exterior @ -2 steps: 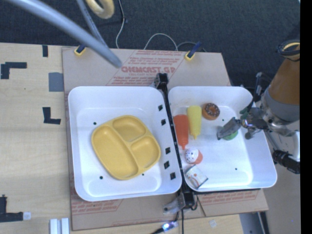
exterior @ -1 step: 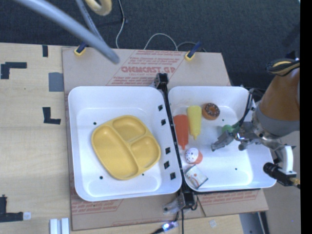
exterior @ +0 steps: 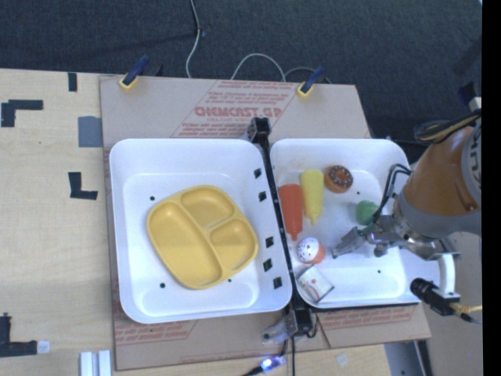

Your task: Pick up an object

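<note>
pincer low over right bin, finger spread unclear, grip can't tell. green ball just above, white speckled egg left.

Yellow divided plate in the white left bin; white right bin with orange bottle, yellow bottle, brown doughnut, green ball, white red-dotted egg; grey, orange-banded arm; tan tabletop with black marks

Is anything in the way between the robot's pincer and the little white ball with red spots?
Nothing visible blocks it. The pincer sits low in the right bin, and bare white floor lies between it and the spotted ball. The orange piece stands farther back.
</note>
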`<control>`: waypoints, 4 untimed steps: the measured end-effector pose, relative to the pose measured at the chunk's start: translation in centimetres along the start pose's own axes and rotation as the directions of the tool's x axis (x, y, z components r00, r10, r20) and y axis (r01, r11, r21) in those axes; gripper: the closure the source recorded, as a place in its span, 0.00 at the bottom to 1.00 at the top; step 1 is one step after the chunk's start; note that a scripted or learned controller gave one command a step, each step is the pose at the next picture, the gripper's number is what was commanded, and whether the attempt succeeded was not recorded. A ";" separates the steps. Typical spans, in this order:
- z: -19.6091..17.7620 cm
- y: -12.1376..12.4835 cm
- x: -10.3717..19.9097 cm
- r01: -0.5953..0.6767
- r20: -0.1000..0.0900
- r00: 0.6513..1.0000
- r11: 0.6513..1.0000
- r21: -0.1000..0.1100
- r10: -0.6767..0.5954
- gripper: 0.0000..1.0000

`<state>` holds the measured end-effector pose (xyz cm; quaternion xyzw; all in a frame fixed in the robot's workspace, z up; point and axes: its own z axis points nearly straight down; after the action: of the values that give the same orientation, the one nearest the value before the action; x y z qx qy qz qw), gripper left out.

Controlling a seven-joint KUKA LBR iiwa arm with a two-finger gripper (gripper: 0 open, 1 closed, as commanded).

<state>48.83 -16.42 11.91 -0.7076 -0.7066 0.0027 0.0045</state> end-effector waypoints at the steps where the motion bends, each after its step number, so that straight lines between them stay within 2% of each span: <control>1: 3.7 0.0 0.0 0.001 0.002 1.000 1.000 -0.006 -0.001 0.00; 2: 2.6 0.1 -0.1 0.001 0.004 1.000 1.000 -0.009 -0.001 1.00; 4: -7.3 1.2 0.5 0.003 0.003 1.000 1.000 -0.011 -0.003 1.00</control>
<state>50.13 -15.90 19.15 -0.7065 -0.7077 -0.0001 -0.0006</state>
